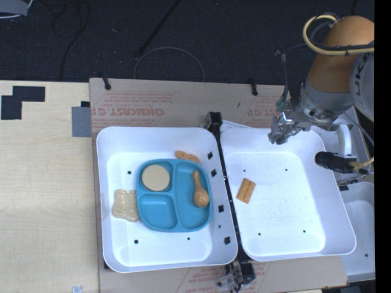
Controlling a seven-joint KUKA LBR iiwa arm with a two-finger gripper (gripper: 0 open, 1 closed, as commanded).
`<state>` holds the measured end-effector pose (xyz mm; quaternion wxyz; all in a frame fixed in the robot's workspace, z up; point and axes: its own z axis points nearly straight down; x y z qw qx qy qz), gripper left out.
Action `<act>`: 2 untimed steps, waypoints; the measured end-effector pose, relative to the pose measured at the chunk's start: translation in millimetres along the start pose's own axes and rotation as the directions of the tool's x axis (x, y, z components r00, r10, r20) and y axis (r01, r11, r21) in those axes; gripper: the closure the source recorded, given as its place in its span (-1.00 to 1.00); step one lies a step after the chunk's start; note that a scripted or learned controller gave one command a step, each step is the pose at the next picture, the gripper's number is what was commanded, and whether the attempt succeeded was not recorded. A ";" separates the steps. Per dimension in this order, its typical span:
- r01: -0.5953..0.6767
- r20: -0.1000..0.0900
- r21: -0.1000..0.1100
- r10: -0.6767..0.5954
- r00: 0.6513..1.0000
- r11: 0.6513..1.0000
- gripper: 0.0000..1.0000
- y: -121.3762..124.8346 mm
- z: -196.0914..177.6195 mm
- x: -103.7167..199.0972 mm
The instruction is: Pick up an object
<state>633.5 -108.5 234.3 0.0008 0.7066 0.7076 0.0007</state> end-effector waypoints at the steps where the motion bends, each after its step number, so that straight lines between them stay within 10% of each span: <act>1: 0.001 -0.001 0.007 -0.001 1.000 1.000 1.00 -6.9 11.2 49.0; 2: 0.003 -0.002 0.008 -0.003 1.000 1.000 1.00 -16.5 21.3 101.5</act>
